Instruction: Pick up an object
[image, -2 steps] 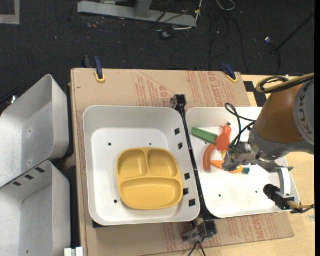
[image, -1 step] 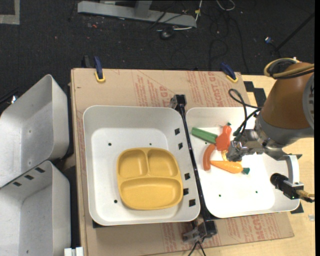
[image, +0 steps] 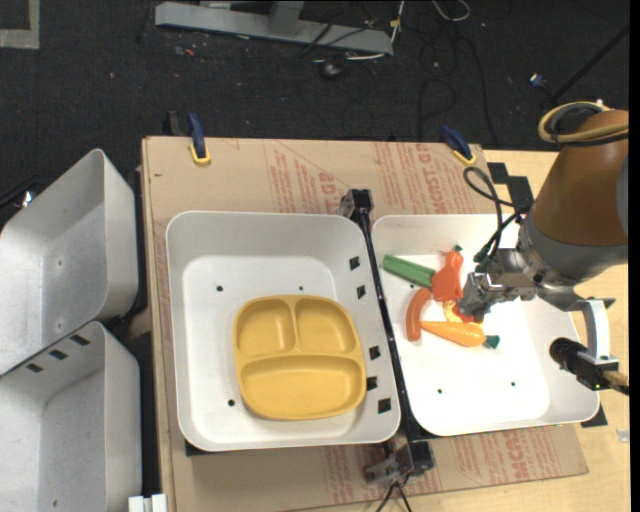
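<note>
Lying in the right bin near its middle: an orange carrot, smooth and tapered, long axis near level, green tip toward the right. Beside it a curved orange-red piece, a red-orange piece and a green one. Pincer low over this cluster; how wide it stands, impossible to tell. Bare white floor toward the near rim. In the left bin, a yellow divided plate.

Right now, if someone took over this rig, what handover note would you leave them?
Gripper: low in the right bin, over the toy pile; finger state unreadable.
Objects: green piece, orange-red pieces, carrot, all clustered in the right bin's upper left. Yellow divided tray sits in the left bin.
Done: arm is at the pile.
Left: secure one item and lift it; no grasp confirmed.
</note>
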